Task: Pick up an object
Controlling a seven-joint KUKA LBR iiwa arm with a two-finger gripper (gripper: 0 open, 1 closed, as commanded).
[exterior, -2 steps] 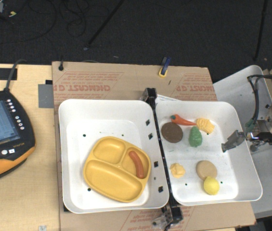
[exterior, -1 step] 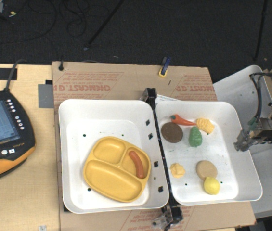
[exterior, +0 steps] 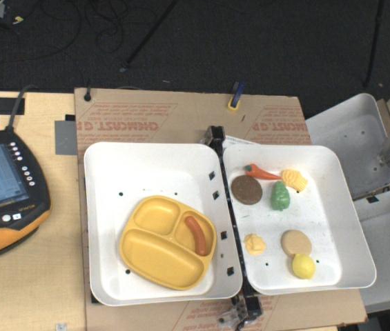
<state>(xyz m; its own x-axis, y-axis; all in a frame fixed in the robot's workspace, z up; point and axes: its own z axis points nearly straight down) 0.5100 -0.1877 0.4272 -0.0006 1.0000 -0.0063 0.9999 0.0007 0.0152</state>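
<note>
One red sausage (exterior: 197,234) on yellow tray (exterior: 154,254).

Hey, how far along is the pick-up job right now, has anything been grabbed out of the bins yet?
Nothing looks picked yet. In the left bin a sausage lies in the yellow tray. The right bin holds a carrot, corn, brown patty, green vegetable, small yellow piece, tan round piece and lemon, all resting on its floor. Nothing is in hand; the whole approach, grasp and lift remains.
</note>
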